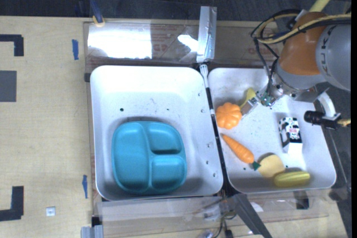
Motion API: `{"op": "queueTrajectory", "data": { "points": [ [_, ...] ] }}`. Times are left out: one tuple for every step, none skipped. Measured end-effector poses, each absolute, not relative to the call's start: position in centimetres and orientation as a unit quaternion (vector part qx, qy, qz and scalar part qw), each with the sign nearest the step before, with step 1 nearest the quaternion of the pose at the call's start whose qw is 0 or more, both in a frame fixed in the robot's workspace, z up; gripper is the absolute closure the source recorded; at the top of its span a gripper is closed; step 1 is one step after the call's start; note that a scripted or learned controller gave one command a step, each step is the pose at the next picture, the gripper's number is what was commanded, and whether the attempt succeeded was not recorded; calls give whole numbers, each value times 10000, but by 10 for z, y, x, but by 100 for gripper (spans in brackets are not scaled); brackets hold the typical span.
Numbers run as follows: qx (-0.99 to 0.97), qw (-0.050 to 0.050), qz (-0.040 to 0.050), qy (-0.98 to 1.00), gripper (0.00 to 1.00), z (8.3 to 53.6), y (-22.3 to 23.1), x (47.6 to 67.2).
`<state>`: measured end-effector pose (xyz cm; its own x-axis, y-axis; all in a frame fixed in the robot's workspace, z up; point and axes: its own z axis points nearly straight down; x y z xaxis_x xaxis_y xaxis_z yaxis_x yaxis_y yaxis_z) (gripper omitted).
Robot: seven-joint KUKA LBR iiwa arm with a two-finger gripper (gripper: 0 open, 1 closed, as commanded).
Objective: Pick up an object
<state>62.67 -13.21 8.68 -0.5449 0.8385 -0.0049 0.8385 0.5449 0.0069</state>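
The right bin holds several toy foods. An orange pumpkin lies at its left side, with a carrot below it. A pale yellow rounded piece and a yellow-green oblong piece sit near the front wall. A small white and black item lies toward the right. My gripper hangs low over the bin's upper middle, just right of and above the pumpkin, under the orange band of the arm. I see nothing held in it.
The left bin contains a blue divided plate in its front half. A shiny metal divider and clear sheet stand behind the bins. Cables loop around the wrist at the upper right.
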Motion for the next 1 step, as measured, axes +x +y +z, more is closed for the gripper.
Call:
{"op": "queueTrajectory", "data": {
  "points": [
    [4931, 67, 3, 8699, 0, 185, -214, 625]
  ]
}}
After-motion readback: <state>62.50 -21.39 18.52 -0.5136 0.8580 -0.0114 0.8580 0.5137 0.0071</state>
